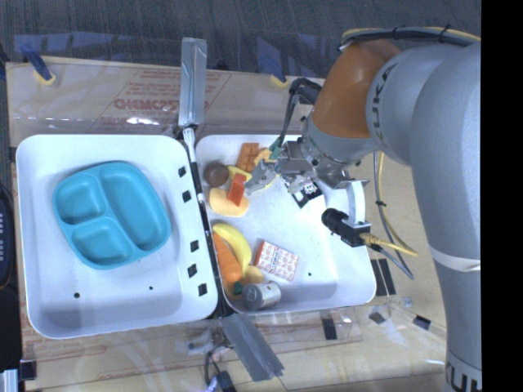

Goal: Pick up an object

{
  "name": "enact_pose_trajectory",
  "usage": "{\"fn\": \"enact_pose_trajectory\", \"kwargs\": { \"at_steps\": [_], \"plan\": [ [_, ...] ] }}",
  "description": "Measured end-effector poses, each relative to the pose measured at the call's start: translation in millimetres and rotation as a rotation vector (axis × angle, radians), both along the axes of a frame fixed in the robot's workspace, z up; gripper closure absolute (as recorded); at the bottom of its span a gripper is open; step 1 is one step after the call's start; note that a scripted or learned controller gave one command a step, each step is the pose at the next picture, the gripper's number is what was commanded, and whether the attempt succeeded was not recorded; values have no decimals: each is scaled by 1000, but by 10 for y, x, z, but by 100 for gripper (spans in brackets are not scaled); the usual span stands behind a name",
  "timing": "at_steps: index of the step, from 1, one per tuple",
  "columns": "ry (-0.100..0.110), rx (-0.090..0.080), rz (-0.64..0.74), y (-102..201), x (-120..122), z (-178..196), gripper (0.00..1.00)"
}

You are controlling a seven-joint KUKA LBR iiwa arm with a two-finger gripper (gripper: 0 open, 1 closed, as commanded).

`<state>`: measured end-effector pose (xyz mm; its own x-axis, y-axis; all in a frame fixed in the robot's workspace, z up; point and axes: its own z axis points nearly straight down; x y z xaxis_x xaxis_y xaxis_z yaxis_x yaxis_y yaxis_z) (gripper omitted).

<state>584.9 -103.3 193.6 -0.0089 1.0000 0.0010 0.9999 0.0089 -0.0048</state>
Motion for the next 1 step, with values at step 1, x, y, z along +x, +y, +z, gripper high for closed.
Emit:
{"fn": "enact_pose_trajectory", "kwargs": {
  "at_steps": [1],
  "plan": [
    [2,1,153,27,178,-1014,0]
  ]
}}
